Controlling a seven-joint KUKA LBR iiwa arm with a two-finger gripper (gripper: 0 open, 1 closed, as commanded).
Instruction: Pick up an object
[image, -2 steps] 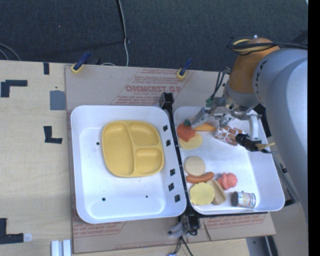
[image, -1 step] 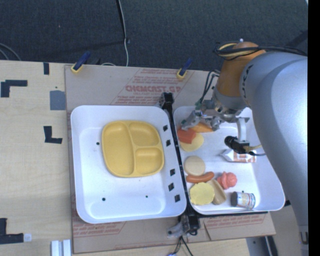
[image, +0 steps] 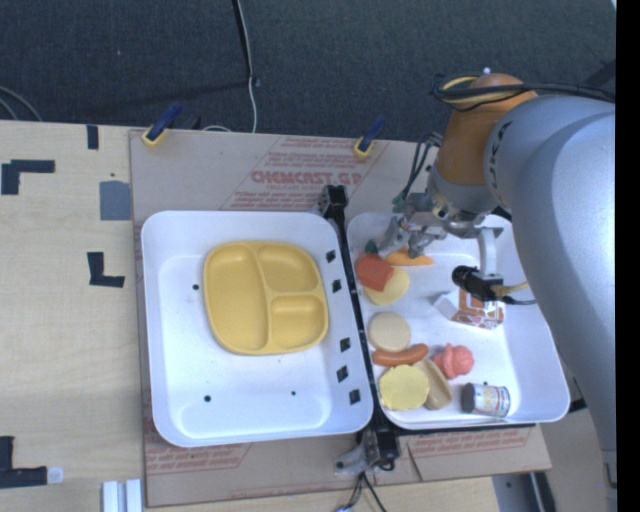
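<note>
My gripper (image: 410, 236) hangs low over the far left part of the right bin (image: 530, 345). Directly under and in front of it lies a small orange carrot-like piece (image: 413, 261). A red toy food piece (image: 374, 271) rests on a pale yellow disc (image: 393, 289) just to the gripper's front left. The orange-banded wrist (image: 478, 140) rises behind the gripper. I see nothing lifted off the bin floor.
The right bin also holds a tan bun (image: 389, 329), a sausage (image: 400, 354), a yellow round piece (image: 403, 387), a pink piece (image: 455, 360), a small can (image: 487, 399) and a printed packet (image: 478, 313). The left bin (image: 170, 330) holds a yellow divided plate (image: 266, 297).
</note>
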